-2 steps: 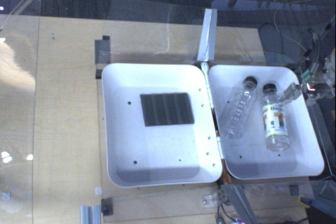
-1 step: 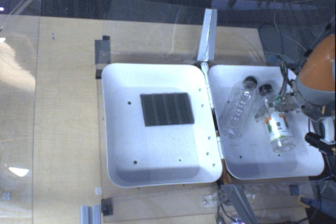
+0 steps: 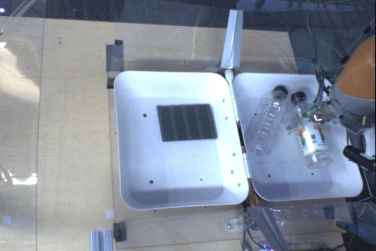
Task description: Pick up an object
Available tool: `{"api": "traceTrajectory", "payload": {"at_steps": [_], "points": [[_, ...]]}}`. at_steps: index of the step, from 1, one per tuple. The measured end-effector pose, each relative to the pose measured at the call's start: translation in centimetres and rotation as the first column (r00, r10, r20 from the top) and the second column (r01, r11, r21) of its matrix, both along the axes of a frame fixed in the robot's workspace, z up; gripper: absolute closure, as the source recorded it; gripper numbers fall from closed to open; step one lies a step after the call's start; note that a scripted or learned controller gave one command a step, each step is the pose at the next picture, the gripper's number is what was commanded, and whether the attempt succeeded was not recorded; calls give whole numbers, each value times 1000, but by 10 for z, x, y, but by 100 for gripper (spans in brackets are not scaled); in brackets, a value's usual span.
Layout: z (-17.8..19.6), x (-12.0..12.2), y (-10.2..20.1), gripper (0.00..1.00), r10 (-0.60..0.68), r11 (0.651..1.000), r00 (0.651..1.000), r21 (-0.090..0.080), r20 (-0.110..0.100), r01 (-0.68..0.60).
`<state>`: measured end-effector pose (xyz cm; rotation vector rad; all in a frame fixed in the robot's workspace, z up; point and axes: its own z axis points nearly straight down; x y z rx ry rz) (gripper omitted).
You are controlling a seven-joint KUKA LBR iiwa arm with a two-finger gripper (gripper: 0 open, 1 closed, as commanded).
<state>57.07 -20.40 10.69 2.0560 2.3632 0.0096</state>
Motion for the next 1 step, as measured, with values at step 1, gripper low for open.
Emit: {"api": "traceTrajectory", "payload": {"at_steps": [1], "points": [[80,49,53,100,19,1000,1000,1,-4,-19]]}}
